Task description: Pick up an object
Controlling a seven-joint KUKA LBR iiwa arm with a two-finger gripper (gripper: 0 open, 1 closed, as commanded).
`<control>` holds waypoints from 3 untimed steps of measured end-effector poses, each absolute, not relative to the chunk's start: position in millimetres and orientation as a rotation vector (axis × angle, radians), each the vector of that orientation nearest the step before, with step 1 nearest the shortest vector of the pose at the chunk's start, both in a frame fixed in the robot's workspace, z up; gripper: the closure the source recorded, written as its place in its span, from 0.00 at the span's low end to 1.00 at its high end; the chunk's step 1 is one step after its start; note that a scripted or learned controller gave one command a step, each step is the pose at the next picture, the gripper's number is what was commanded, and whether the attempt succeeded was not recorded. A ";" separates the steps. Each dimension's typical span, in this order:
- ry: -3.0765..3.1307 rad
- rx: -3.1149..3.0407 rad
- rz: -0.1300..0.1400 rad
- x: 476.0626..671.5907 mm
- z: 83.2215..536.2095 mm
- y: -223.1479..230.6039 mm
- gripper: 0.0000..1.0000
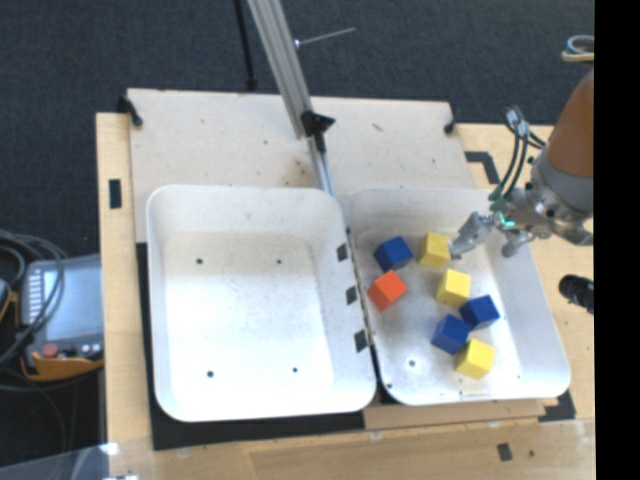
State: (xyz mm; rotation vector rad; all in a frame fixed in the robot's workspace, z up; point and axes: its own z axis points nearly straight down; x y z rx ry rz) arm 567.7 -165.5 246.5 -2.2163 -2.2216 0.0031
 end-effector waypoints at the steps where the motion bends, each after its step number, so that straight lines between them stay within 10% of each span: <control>1: -2.224 -2.220 -0.002 568.6 248.9 -165.4 0.00; 3: -2.218 -2.222 0.007 557.7 126.1 -165.5 0.00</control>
